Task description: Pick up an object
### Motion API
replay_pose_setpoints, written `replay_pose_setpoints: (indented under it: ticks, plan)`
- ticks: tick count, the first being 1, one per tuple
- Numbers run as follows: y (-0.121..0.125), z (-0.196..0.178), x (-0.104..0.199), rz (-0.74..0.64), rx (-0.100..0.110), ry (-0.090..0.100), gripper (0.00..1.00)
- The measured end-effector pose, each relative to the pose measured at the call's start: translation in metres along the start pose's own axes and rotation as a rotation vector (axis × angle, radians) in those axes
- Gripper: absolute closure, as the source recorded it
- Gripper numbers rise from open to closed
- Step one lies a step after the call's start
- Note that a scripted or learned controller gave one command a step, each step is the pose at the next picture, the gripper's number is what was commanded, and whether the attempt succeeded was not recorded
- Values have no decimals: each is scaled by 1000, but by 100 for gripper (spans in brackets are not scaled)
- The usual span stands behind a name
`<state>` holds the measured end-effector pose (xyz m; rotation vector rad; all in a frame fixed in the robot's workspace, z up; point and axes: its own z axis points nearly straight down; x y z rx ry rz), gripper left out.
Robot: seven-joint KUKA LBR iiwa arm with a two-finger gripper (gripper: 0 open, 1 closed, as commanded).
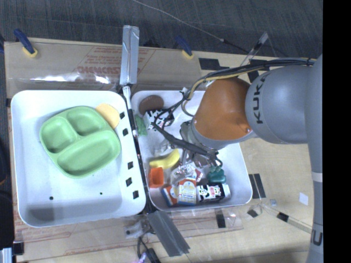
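My gripper (pixel 193 159) reaches down into the right bin (pixel 240 166), mostly hidden under the arm's orange band (pixel 222 111). It hangs over a pile of small things. A yellow banana-like piece (pixel 166 160) lies just left of it, and a clear crinkly wrapper (pixel 185 173) is just below it. An orange block (pixel 157 177), a printed carton (pixel 186 192), a black-and-white pack (pixel 213 191) and a teal piece (pixel 217 175) lie toward the front. A brown round object (pixel 153 102) and a black-and-white patterned item (pixel 159 118) sit at the back left.
The left bin (pixel 33 196) holds a green divided plate (pixel 81 140) with a yellow piece (pixel 109 114) at its upper right corner. A divider with black clips (pixel 131 163) separates the bins. Cables (pixel 181 103) trail over the right bin's back.
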<state>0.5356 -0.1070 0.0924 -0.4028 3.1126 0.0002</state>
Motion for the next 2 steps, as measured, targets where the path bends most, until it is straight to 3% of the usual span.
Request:
replay_pose_setpoints:
  ticks: [1,2]
  plan:
    - [19,1,23,252,-1,4,0]
    - [23,0,28,233,-1,4,0]
